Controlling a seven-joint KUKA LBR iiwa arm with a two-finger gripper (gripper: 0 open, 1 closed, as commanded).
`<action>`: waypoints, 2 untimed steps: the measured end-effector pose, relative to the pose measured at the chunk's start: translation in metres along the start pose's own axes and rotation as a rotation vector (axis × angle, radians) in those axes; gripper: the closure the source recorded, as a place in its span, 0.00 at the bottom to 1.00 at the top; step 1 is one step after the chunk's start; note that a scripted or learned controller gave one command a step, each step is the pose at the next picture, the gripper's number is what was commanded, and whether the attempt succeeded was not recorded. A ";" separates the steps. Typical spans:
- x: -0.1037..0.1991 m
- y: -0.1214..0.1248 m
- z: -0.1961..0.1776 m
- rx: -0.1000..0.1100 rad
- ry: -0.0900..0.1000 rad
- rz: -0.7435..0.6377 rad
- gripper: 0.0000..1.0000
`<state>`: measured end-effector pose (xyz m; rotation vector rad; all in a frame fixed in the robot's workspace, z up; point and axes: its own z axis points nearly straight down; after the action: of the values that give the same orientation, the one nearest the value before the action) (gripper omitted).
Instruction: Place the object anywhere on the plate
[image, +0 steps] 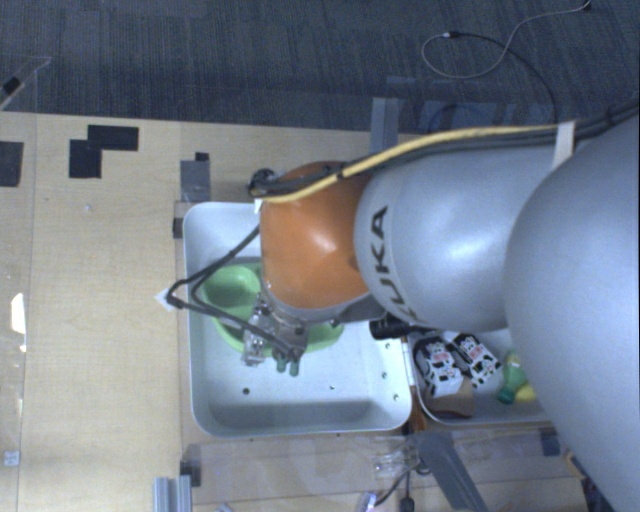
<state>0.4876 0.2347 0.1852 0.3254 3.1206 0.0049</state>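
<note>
The pale counter (90, 330) carries a white bin (300, 410). Against the green plate (232, 290), the pincer (272, 355) is seen over its near rim; its spread cannot be told. Bare bin floor lies below the plate.

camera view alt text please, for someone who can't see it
A grey robot arm with an orange band reaches in from the right, its gripper over a green plate in the left white bin. The right bin holds small objects, partly hidden by the arm.
</note>
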 end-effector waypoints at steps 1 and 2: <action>-0.008 -0.036 -0.014 0.000 -0.001 -0.259 1.00; -0.009 -0.036 -0.015 -0.001 -0.002 -0.259 0.00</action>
<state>0.4885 0.1978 0.1999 -0.0803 3.1337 0.0052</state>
